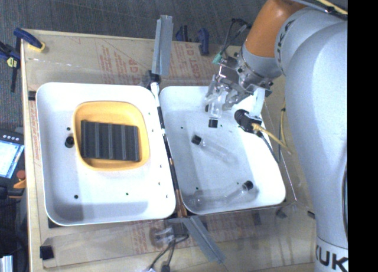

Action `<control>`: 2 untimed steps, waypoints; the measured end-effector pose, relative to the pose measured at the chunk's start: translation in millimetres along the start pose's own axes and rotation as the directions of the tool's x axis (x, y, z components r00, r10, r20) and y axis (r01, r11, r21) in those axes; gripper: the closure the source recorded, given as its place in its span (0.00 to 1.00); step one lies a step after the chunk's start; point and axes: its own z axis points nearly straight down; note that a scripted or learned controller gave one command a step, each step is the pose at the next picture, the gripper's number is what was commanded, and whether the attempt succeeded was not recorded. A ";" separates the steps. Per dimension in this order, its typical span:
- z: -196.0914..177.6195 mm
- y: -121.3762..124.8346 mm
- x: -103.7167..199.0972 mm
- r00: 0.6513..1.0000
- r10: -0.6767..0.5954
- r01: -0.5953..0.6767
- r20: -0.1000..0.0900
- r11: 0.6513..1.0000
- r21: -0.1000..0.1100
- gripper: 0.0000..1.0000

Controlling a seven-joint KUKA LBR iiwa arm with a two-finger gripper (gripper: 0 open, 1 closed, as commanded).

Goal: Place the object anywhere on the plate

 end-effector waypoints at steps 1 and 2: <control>-3.1 -34.7 61.2 0.967 -0.255 0.255 0.003 0.967 0.000 1.00; 0.9 -56.8 121.7 0.931 -0.366 0.366 0.003 0.931 0.000 1.00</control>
